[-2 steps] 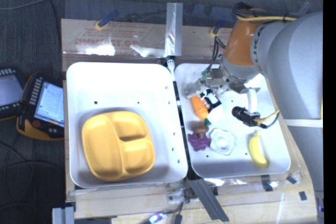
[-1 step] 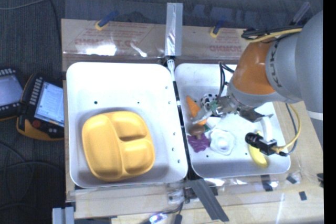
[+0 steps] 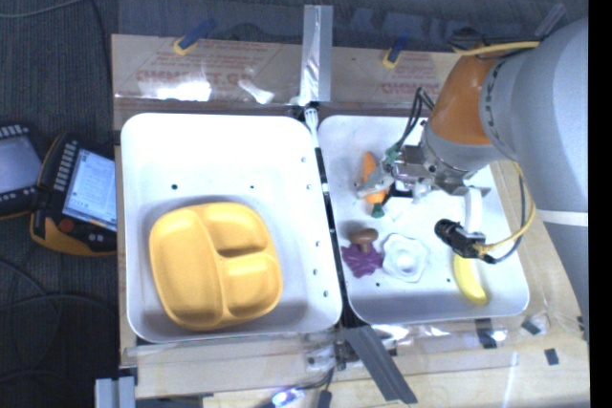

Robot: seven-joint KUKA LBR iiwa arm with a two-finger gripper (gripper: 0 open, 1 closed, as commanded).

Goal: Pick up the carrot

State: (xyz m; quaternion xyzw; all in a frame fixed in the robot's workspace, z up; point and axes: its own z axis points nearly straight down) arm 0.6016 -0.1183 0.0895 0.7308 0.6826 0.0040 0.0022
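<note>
- Carrot (image 3: pixel 369 165) lying in the right bin (image 3: pixel 507 293), near its upper left corner, tilted, a second orange bit with a green tip just below it.
- Gripper (image 3: pixel 402 179) just right of the carrot, low over the bin floor; finger state impossible to tell, hidden under the wrist.
- Probably light, stiff and smooth, likely to roll; best taken across the middle of its length.
- Hard to make out whether both orange bits belong together.
</note>
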